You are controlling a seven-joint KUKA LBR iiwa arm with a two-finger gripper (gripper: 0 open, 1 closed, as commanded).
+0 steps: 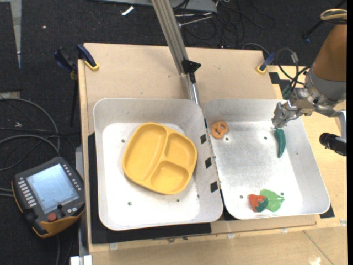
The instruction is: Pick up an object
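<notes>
The gripper is hanging over the far right part of the right bin, and a teal pepper-like object is hanging from its tip; the fingers seem to be pinching its top end, though they are small and blurred. The arm is cut off by the frame edge

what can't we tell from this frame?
- Camera view: gripper over the right bin; too small and blurred to tell whether it touches the green pepper-like object.
- Arm: cut off by the frame's right edge.
- Red and green toy: too small to identify; could be one piece or two.
- Orange pretzel-like object: detail too small.
</notes>
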